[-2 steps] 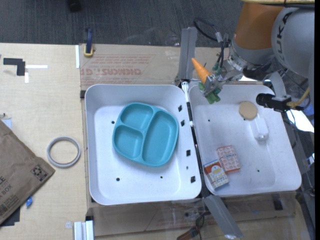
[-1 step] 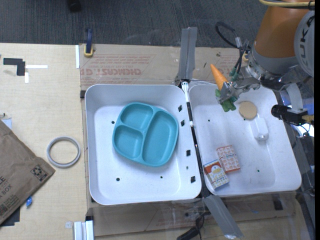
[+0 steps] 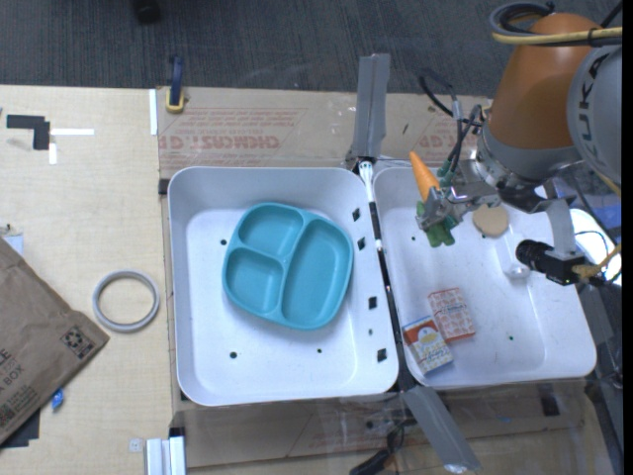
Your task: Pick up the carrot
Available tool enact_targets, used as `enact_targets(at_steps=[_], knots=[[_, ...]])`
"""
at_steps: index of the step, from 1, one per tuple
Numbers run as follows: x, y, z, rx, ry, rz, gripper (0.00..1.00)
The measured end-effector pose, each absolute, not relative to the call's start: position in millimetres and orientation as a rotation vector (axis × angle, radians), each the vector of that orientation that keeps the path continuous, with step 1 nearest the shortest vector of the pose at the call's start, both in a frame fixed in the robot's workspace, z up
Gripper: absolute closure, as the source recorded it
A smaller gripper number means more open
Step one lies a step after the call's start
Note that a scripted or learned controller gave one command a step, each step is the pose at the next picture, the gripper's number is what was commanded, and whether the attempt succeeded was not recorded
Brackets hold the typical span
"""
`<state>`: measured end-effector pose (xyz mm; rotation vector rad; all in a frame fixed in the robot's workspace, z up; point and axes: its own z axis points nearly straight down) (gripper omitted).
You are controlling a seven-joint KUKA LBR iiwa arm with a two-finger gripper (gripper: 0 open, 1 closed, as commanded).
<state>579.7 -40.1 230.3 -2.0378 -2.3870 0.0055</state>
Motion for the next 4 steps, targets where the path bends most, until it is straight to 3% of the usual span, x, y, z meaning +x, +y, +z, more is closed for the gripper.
enact_targets(at_steps=[1, 2, 3, 4], knots=[[658.6, -98, 184, -2.105, -2.333, 0.004, 1.0], [596.8, -140, 342, -1.903, -2.5, 0.003, 1.0], [593.0, -161, 330, -1.395, -2.814, 0.002, 1.0], [637.8, -115, 241, -1.393, -2.816, 0.001, 1.0]])
